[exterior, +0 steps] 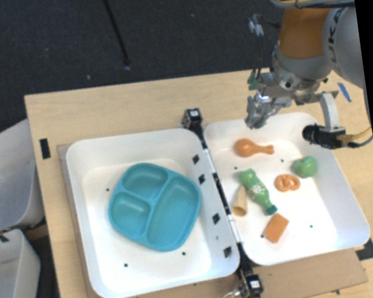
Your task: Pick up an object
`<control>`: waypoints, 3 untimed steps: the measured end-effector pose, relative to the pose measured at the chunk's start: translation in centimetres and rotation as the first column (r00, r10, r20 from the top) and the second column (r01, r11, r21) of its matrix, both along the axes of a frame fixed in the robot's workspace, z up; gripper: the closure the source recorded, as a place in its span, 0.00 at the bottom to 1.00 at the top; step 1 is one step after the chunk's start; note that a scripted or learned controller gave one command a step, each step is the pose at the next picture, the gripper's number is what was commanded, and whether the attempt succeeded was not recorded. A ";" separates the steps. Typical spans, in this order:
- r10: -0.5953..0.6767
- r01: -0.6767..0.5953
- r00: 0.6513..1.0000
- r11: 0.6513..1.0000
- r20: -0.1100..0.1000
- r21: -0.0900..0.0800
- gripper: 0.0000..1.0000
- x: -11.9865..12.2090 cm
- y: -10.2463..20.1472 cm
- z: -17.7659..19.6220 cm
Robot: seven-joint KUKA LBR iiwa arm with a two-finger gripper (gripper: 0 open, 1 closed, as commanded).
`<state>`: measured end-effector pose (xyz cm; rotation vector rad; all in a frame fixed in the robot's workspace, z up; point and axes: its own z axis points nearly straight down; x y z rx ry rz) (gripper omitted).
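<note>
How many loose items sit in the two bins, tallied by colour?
Blue: 1, the divided plate in the left bin.
Orange: 3, the drumstick-shaped toy, the pretzel-shaped piece and the wedge-shaped block, all in the right bin.
Green: 2, the bottle and the small green toy.
Tan: 1, the cone.
Total: 7

The desk (pixel 132 104), a pale wooden board, is carrying two shallow white bins side by side. The left bin (pixel 101 274) is sitting toward the desk's left edge, and the right bin (pixel 341 219) is reaching toward its right edge; the two are touching along the middle, where a strip of black clips (pixel 215 196) is running between them. A small black marker (pixel 45 149) is lying near the desk's left edge.
</note>
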<state>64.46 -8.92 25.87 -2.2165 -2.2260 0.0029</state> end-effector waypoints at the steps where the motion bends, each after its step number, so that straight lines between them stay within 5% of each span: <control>1: 0.001 -0.001 1.000 1.000 0.000 0.001 1.00 -0.1 6.1 -0.8; 3: 0.003 -0.003 1.000 1.000 -0.001 0.001 1.00 -0.2 17.1 -1.4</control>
